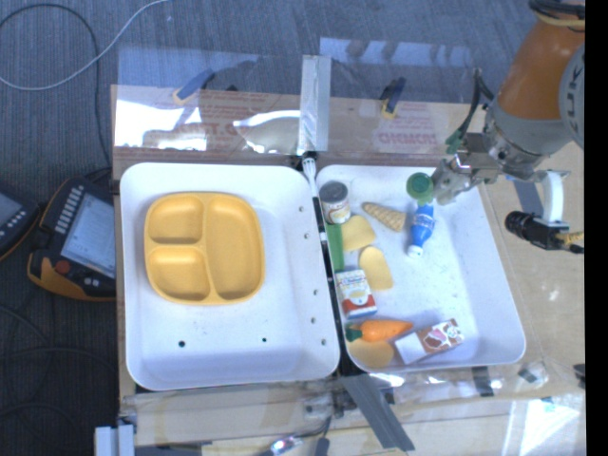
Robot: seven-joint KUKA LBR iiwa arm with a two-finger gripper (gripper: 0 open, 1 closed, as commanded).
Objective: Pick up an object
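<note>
My gripper (447, 184) hangs over the far right part of the right bin (480, 283), just right of the green cap of a blue bottle (419, 218) that lies on the bin floor. Nothing shows held in it. Left of the bottle lie a waffle cone (383, 216) and a small tin can (333, 200). Two yellow cheese slices (366, 253), a green stick (334, 246), a small red and white carton (355, 293), an orange carrot (385, 331) and a red and white packet (429, 339) fill the bin's left and near side.
The left bin (180, 350) holds a yellow divided plate (203, 247). A teach pendant (71, 236) lies on the floor to the left. The right half of the right bin floor is bare white.
</note>
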